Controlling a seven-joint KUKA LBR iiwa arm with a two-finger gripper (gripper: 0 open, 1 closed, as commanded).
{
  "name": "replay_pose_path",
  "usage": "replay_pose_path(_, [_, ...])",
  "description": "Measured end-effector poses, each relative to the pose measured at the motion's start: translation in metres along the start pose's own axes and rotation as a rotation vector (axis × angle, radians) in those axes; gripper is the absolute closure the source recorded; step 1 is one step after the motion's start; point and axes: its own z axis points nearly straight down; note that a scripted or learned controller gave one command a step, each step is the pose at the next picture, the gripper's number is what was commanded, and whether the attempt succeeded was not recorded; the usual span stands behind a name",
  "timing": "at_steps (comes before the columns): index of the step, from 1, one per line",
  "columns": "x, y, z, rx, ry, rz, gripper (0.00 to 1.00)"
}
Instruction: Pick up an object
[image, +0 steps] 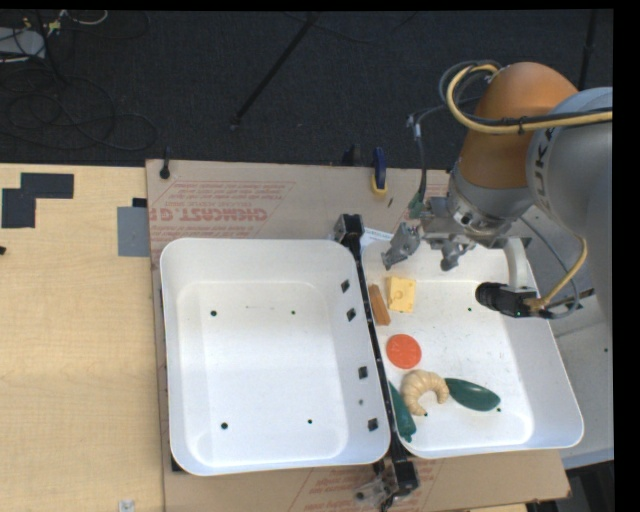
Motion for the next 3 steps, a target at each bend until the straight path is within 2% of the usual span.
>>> replay_pose_path(1, [0.085,0.0,0.028,-0.001,0.002,-0.005,0.0])
replay_pose_path(2, [0.08,0.0,0.016,-0.002,-0.001,0.001,1.0])
replay_pose_path(3, [0.112,-0.002,-0.022,-0.008,0.0,-0.001,1.0])
